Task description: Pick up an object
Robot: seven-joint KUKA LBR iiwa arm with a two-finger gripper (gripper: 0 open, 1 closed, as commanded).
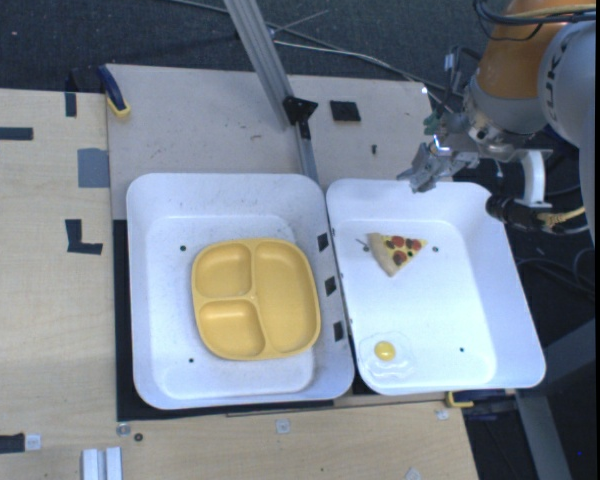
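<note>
A toy pizza slice (pixel 394 252) lies in the upper middle of the right bin (pixel 500 298). A toy fried egg (pixel 386 357) rests near that bin's front left corner. My gripper (pixel 423 173) hangs over the far rim of the right bin, up and to the right of the pizza slice, with nothing seen between its fingers. The yellow divided plate (pixel 254 298) sits in the left bin (pixel 160 268).
A slanted metal pole (pixel 270 58) rises behind the gap between the bins. Cables trail by the arm at the right. Black tape marks and a blue-yellow clamp (pixel 114 92) lie on the bench at the left.
</note>
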